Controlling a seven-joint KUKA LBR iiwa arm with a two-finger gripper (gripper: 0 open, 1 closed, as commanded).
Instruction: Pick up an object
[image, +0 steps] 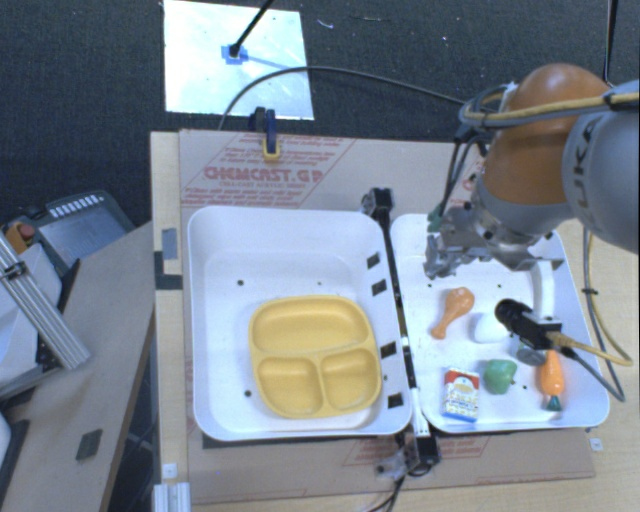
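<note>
Here, two white bins are seen side by side. A yellow divided plate (315, 356) is laid in the left bin (215, 250). In the right bin (580, 400), a toy chicken drumstick (453, 309) is found near the middle, with a green toy pepper (500, 375) at 4 o'clock from it, a small snack box (461, 394) at 6 o'clock, and a toy carrot (551, 379) further right. The gripper (447, 252) is held just above the drumstick, at 12 o'clock. It cannot be told whether its fingers are open or closed.
</note>
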